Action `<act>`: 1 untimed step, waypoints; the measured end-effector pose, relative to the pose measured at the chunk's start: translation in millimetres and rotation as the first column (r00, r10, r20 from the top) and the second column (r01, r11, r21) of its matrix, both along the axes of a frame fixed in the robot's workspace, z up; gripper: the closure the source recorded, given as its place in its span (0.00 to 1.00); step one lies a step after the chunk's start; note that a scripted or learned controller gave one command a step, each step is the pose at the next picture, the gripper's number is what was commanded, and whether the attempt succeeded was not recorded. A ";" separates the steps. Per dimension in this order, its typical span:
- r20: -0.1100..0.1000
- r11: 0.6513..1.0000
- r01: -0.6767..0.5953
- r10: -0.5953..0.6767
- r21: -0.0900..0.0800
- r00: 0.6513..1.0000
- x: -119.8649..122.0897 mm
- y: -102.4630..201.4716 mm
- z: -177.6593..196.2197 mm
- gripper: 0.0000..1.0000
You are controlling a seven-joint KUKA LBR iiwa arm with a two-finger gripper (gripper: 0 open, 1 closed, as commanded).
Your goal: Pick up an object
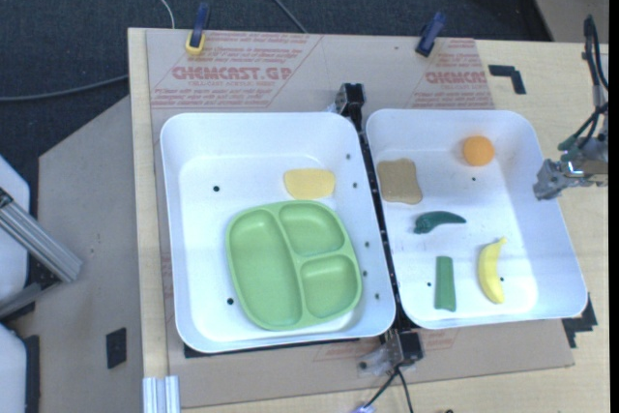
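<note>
A green divided plate (293, 264) fills the left bin (184, 160), while the right bin (527, 135) holds a banana (492, 270) (likely light, stiff, best pinched mid-length), and the gripper (558, 174) sits at that bin's right rim, its opening impossible to tell

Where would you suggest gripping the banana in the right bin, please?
Probably across the middle of the banana, coming straight down from above. It lies flat, its length running up and down the view, so the fingers would close across its narrow width; the green stick alongside leaves some room.
</note>
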State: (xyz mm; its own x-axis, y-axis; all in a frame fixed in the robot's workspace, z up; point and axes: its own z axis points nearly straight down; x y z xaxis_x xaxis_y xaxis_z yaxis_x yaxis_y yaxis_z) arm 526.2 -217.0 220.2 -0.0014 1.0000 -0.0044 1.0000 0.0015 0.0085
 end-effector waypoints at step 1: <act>-0.004 1.000 0.001 -0.001 0.002 1.000 0.7 -0.4 7.9 1.00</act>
State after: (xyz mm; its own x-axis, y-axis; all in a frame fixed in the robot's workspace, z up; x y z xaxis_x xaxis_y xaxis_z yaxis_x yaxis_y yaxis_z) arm 526.9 -217.4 228.1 -0.0008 1.0000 -0.0028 1.0000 0.0008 0.0041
